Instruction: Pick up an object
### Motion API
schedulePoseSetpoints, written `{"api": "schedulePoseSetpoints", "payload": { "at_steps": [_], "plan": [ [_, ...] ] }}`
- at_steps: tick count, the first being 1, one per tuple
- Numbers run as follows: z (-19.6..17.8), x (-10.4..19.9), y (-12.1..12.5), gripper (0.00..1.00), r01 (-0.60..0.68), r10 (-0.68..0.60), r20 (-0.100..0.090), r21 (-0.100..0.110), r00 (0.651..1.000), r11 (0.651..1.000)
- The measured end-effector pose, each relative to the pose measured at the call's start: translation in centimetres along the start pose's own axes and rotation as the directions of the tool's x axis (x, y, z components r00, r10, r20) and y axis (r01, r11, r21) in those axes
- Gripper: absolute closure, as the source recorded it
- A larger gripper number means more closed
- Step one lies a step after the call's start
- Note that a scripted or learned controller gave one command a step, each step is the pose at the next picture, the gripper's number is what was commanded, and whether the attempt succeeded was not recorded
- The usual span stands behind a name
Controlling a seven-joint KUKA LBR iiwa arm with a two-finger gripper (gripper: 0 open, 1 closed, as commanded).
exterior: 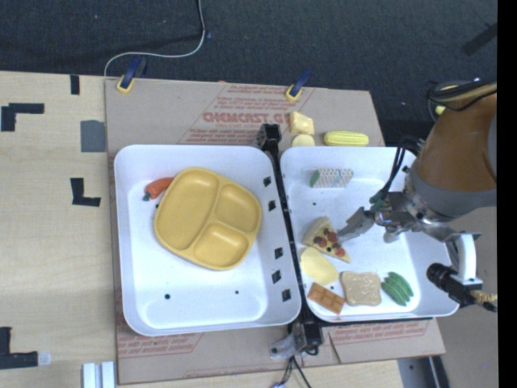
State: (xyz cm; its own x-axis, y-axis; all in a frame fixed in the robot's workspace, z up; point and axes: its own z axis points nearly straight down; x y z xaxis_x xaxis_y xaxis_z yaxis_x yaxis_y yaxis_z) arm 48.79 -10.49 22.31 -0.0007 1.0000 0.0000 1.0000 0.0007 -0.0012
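Look at the tool (349, 226) first. It is low in the right bin (404, 162), and its dark tip points at the pizza slice (327, 239). The tip sits right at the edge of the slice. You cannot tell if it is open or shut, and nothing shows clamped in it.

Just past the pizza slice, a bit toward the front of the bin, lies a round yellow piece (318, 266). It touches the slice. Below that is a small brown waffle (325, 298), and right beside the waffle is a slice of toast (360, 288). A green veggie (397, 287) lies next to the toast, under the arm (456, 156).

On the other side of the tool, toward the back of the bin, you see a small grey and green block (332, 177). It is well apart from the tool.

Farther on, past the bin's back rim, three things sit on the cardboard (202, 111) that covers the surface: a yellow corn cob (346, 139), a pale cheese cube (301, 123) and a small pale round piece (302, 141).

Now look way past the tool, over the wall between the bins. The left bin (194, 305) holds a big yellow plate (208, 217) with three parts. An orange carrot (158, 187) peeks out from the plate's far edge, touching it.
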Motion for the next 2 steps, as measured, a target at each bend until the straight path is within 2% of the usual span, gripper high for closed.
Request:
{"api": "schedulePoseSetpoints", "payload": {
  "at_steps": [1, 2],
  "plan": [
    [8.3, 0.8, 5.6, 0.00, 0.001, -0.001, 0.000, 0.004, 1.000, 1.000],
    [14.0, 0.1, 3.5, 0.00, -0.002, 0.002, 0.000, -0.003, 1.000, 1.000]
  ]
}}
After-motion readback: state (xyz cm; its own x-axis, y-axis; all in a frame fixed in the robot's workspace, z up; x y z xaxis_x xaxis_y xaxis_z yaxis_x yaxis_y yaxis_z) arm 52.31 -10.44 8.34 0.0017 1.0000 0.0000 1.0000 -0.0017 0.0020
